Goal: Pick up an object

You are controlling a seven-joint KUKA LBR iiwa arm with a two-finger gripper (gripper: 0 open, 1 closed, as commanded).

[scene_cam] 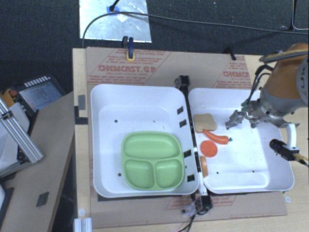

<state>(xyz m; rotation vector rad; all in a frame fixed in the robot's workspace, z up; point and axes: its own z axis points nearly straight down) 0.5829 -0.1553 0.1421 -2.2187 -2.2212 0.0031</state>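
Front edge: cardboard sheet (145, 64) under both bins, with a tangle of cable clips (199, 206) at the bins' near junction.
Left bin (104, 129): shallow and white, holding a green divided plate (152, 159) with three sections, set toward the near right part of the bin.
Right bin (251, 178): shallow and white, with all the small items gathered along its left side.
Bread slice (203, 122): tan, lying flat near the divider, farthest back of the group.
Carrot (215, 137): orange, lying just in front of the bread, touching or nearly touching it.
Red disc (209, 149): round and flat, just in front of the carrot.
Small sausage (203, 166): orange-brown, against the left wall, nearest of the group.
Arm (285, 83): grey with an orange band, reaching in from the right over the far right part of the right bin.
Gripper (244, 118): fingers apart with nothing between them, above the bin floor, near the carrot but to its right and apart from it.
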